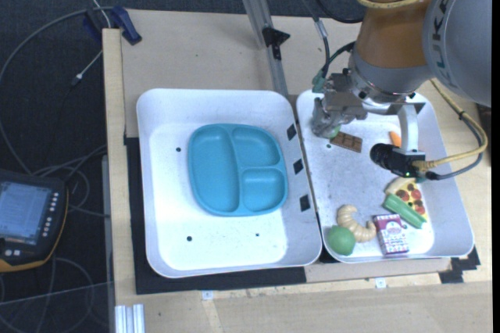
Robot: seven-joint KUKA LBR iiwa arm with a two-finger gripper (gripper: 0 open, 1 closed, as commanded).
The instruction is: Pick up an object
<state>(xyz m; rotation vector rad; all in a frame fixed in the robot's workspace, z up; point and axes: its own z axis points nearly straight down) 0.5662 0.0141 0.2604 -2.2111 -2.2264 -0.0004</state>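
Pincer: our gripper (pixel 326 125) hangs low over the upper left corner of the right bin (pixel 449 167), close to that bin's left wall. We cannot tell whether it is wide or narrow, and we see nothing between its tips, so we count it as carrying nothing.

Nearest candidate: a small brown block (pixel 347 141) lies flat on the bin floor just beside the gripper, to its lower right. We judge this the likeliest thing to go for.

Other candidates: the rest sit near the bin's lower edge, well apart from the gripper: a green ball (pixel 341 240), a pale curled piece (pixel 356 224) touching it, a pink-and-white box (pixel 393 234), and a green-and-yellow toy (pixel 406 200) above the box.

Left bin: the left bin (pixel 156 167) holds a blue divided tray (pixel 236 169); we would leave it alone, since it is broad and flat for a two-finger grasp.

Doing it well: we should centre over the brown block instead of the bare floor next to it, line the tips across its short side, and descend until they straddle it before closing.

Watch for: the block is thin and lies close to the wall, so we judge a high close would miss it, and a sideways nudge could push it away.
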